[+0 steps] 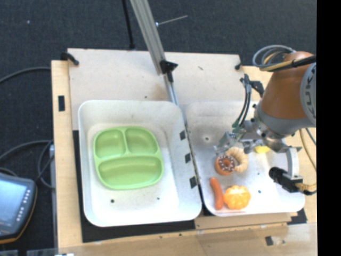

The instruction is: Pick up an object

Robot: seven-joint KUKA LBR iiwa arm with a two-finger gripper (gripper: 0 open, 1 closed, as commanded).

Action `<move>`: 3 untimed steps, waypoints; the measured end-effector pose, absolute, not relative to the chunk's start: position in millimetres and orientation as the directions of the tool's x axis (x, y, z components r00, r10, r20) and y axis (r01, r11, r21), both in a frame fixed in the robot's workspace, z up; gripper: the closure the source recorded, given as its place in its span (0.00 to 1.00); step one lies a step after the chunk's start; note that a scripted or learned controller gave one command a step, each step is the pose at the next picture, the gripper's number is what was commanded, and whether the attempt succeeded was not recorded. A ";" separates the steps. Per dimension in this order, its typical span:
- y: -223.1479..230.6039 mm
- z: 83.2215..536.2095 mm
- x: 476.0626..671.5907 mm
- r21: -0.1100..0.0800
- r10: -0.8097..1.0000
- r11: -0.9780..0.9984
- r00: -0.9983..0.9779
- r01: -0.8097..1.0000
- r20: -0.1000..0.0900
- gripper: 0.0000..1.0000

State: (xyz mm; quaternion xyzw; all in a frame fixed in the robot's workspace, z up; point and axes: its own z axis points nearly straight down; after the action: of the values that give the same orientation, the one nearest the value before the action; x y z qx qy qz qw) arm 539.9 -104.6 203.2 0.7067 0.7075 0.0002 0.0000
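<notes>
Dark carpet surrounds a pale wooden bench (pixel 117 73) on which two shallow white bins are set side by side. Within the left bin (pixel 133 111) a green divided plate (pixel 128 157) is seen lying flat, with three compartments, well apart from the bin's walls. An aluminium strut (pixel 149 28) is seen slanting down from the top edge to the gap between the bins. At the lower left corner, off the bench, a grey handheld pendant (pixel 15 204) is visible.

Over the right bin (pixel 205 121) the grey arm with its orange band (pixel 287 89) is extended from the right, and the gripper (pixel 233 141) is held low, just above and touching or nearly touching a frosted toy doughnut (pixel 231 162) near the bin's middle. Whether the fingers are spread or pressed together cannot be told, as they are blurred against the bin. Nothing is shown pinched between them. Near the bin's front edge an orange toy carrot (pixel 217 192) is laid beside a small orange pumpkin (pixel 237 197), the two touching. A yellow piece (pixel 261 149) is partly hidden under the wrist
</notes>
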 end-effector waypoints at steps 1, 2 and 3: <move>-27.4 216.8 520.8 0.001 1.000 0.009 -0.009 1.000 0.003 0.00; -94.6 201.8 562.1 0.002 1.000 -0.004 0.004 1.000 -0.004 0.00; 47.9 200.8 552.1 0.000 1.000 0.010 -0.010 1.000 0.003 0.00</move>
State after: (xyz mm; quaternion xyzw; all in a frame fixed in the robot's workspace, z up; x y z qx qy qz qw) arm 552.1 47.9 200.8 0.7035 0.7107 0.0010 -0.0012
